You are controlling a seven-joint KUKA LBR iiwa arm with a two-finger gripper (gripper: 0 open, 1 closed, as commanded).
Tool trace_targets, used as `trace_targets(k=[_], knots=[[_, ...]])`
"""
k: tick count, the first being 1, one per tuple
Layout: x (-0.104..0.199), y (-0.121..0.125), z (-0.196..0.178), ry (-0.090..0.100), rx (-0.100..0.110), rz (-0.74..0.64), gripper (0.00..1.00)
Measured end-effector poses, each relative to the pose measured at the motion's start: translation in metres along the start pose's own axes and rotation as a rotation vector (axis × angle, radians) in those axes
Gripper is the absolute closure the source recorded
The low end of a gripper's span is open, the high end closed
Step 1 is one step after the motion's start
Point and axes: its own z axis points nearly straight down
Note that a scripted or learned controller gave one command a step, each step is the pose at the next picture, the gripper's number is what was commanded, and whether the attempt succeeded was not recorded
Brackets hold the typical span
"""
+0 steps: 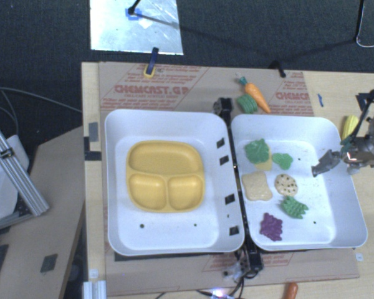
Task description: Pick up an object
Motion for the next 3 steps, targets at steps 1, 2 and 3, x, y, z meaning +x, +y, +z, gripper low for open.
trace_targets(k=[1, 2, 3], knots=[[-0.029, 0.053, 0.155, -0.001, 0.003, 0.000, 0.00], [0.087, 0.079, 0.155, 0.000, -0.011, -0.008, 0.00], [0.071, -0.030, 0.160, 0.002, 0.011, 0.007, 0.00]])
